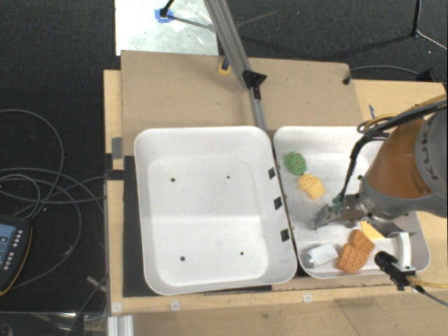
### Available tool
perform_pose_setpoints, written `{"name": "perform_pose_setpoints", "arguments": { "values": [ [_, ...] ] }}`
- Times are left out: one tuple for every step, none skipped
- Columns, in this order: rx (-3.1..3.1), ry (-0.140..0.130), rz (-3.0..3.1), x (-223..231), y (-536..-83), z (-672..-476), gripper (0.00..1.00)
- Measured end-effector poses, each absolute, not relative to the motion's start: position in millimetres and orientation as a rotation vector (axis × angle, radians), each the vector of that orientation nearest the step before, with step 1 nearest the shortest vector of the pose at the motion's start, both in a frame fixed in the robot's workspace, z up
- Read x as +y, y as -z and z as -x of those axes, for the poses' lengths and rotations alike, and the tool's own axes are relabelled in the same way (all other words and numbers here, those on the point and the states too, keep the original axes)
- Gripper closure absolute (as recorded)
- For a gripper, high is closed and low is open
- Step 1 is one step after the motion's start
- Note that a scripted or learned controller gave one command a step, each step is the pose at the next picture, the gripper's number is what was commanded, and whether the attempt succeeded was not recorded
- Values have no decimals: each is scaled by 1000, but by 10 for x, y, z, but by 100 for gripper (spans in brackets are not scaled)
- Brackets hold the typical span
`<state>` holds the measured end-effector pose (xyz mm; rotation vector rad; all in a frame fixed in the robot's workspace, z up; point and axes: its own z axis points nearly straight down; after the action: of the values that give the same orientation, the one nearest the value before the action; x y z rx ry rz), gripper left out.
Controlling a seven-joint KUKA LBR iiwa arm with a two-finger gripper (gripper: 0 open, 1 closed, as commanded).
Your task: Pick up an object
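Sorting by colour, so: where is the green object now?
The green object lies in the right bin, near its far left corner, just above the yellow object.

Tan bench, two white bins side by side

You have two white bins, a green bumpy item, a yellow ridged item, an orange waffle-gridded piece, and a white block.
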<state>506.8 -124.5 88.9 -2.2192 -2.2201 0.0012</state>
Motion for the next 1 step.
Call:
{"name": "perform_pose_setpoints", "arguments": {
  "values": [
    [-2222,3,2223,-1252,-1012,-5080,100]
  ]
}}
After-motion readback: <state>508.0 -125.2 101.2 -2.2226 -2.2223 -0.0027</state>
